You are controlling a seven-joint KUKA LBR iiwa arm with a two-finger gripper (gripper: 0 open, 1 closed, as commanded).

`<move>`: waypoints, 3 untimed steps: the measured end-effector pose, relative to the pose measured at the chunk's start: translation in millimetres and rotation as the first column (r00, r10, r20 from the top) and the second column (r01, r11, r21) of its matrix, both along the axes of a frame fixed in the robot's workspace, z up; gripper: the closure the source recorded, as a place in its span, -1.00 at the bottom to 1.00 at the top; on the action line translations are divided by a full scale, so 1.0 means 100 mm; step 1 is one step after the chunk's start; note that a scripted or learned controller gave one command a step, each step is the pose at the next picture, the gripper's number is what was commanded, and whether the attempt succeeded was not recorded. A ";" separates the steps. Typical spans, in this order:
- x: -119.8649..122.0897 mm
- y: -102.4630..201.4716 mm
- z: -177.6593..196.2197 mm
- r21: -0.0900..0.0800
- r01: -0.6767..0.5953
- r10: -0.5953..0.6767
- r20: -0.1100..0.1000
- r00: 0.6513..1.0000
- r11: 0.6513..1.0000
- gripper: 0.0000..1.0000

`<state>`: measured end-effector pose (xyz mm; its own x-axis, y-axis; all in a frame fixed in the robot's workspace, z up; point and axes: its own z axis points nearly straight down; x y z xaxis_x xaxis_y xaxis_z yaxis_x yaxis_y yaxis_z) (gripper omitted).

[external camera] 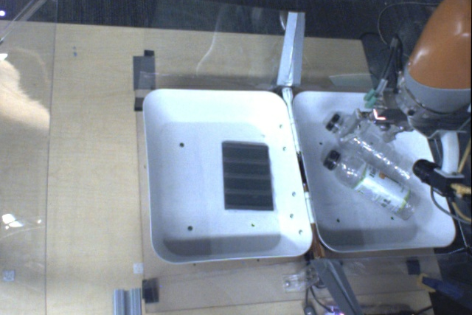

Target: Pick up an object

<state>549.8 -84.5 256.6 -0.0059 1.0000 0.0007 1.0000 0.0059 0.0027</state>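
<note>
No object has been lifted: two clear bottles [369, 173] lie in the right bin [435, 236]; the gripper [380, 114] state cannot be determined.

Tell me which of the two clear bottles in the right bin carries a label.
The lower bottle, nearer the bin's front edge: it has a pale label with green near its base. The upper bottle looks plain and clear.

dark ribbed pad [247, 175] in left bin [166, 158], wood bench [81, 181]
</note>
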 end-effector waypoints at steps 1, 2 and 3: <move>0.64 -0.27 -1.14 -0.001 -0.149 0.149 0.001 0.989 0.989 -1.00; 1.11 -0.05 -1.68 -0.004 -0.318 0.318 0.006 0.948 0.948 -1.00; 1.14 -0.02 -1.55 -0.002 -0.320 0.320 0.015 0.947 0.948 1.00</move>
